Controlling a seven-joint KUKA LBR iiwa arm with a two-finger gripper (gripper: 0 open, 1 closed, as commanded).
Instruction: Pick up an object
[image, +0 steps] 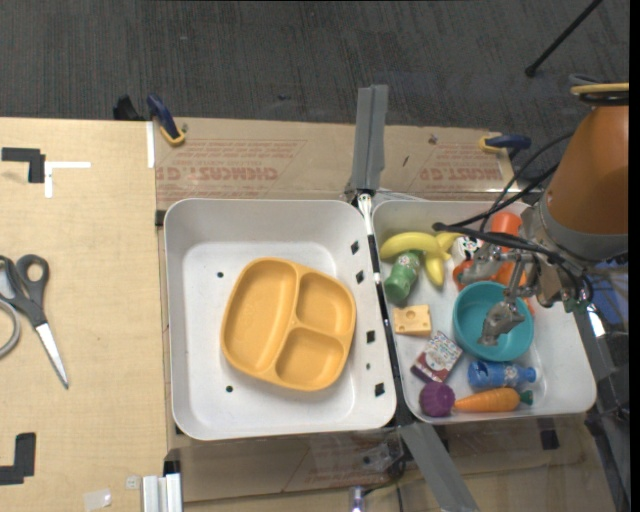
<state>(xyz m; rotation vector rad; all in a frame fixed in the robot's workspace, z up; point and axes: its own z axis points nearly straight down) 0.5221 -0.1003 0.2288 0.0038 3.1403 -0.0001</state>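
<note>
My gripper (502, 322) hangs low over the teal bowl (470, 322) in the right bin (572, 385), and its tip sits inside the bowl's rim. Around the bowl lie a yellow banana (412, 245), a green bottle (402, 278), a cheese wedge (412, 320), a small printed packet (441, 354), a purple ball (436, 399), a carrot (488, 401) and a blue bottle (498, 375). An orange object (506, 224) lies behind the gripper, partly hidden by the arm. I see nothing held by the gripper.
The left bin (190, 300) holds a yellow divided plate (290, 325). Scissors (35, 305) lie on the wooden bench at the far left. Blue clamps (166, 118) pin the cardboard behind the bins. The arm's orange band (600, 165) looms over the right bin's far corner.
</note>
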